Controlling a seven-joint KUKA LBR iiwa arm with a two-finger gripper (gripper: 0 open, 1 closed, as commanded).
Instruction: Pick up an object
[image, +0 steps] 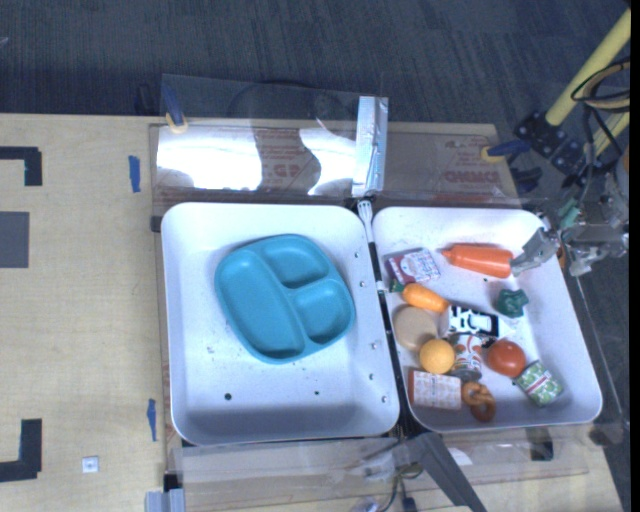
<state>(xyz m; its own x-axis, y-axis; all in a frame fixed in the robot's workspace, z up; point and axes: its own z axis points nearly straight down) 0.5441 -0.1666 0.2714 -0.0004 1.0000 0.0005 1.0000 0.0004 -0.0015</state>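
Gripper sits at the upper right rim of the right bin, just beside the tip of the large carrot. Finger spacing: cannot tell. Nothing visibly held. Right bin also holds a small carrot, an orange ball, a tomato and a pretzel. Left bin holds a blue divided plate.
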